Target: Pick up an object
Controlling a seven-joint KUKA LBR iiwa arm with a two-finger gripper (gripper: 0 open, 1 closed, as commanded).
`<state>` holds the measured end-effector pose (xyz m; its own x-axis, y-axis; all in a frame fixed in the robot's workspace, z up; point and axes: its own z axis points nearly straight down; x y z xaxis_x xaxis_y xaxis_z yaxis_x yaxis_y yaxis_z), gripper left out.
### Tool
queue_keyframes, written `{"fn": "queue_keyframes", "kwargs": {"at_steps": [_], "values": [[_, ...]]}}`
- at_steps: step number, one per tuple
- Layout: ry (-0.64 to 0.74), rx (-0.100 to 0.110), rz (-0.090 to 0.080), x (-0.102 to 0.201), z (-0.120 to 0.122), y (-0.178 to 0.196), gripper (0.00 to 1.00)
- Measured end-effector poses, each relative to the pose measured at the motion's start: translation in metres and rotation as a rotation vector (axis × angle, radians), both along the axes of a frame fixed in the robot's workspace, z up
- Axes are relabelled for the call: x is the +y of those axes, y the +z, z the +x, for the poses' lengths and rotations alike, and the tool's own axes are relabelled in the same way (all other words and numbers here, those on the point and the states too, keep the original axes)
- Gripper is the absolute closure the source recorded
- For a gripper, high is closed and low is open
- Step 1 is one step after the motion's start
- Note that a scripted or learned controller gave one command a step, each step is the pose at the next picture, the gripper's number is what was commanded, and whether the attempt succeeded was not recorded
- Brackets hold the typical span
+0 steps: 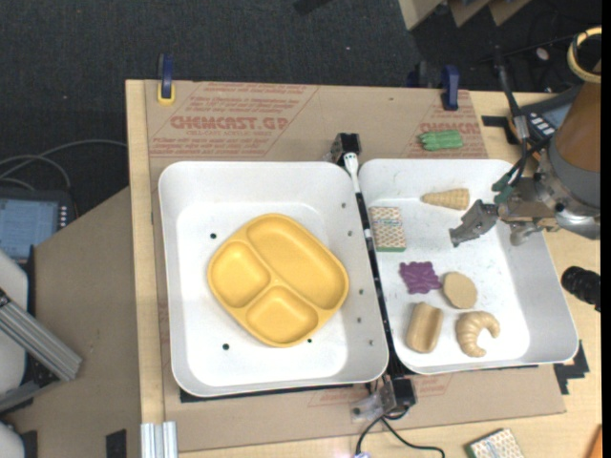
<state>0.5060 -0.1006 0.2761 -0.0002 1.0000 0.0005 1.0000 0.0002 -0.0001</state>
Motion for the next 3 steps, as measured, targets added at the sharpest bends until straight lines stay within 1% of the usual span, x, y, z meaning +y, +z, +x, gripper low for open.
{"fn": "queue_keyframes", "kwargs": {"at_steps": [1, 2, 3], "values": [[0.0, -0.008, -0.005, 0.0, 0.009, -0.195, 0.0], [-0.003, -0.019, -0.01, -0.003, 0.011, -0.175, 1.0], [-0.003, -0.017, -0.01, -0.003, 0.011, -0.176, 0.0]]}}
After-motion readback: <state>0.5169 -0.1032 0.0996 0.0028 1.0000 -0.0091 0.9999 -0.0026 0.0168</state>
